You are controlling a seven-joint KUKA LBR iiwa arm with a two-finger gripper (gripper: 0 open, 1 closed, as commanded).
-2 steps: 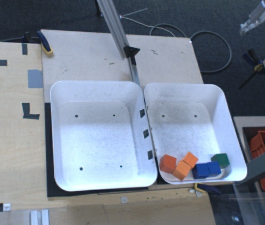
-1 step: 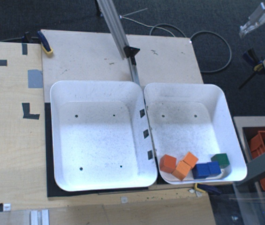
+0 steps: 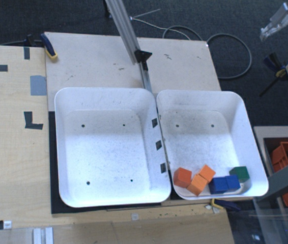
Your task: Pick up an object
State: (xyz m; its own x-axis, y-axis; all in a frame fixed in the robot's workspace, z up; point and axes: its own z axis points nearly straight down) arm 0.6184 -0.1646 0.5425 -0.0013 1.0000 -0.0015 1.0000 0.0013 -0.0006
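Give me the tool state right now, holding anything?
Tool: cannot tell open or closed; it sits up at the far right, away from both bins, with nothing seen between its tips.

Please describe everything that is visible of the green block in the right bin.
The green block is a small cube-like piece, dark green, matte, looking like painted wood or foam. It lies on the floor of the right bin, in the near right corner, close to the bin's wall. It sits just behind the blue blocks and seems to touch them. Nothing lies on it.
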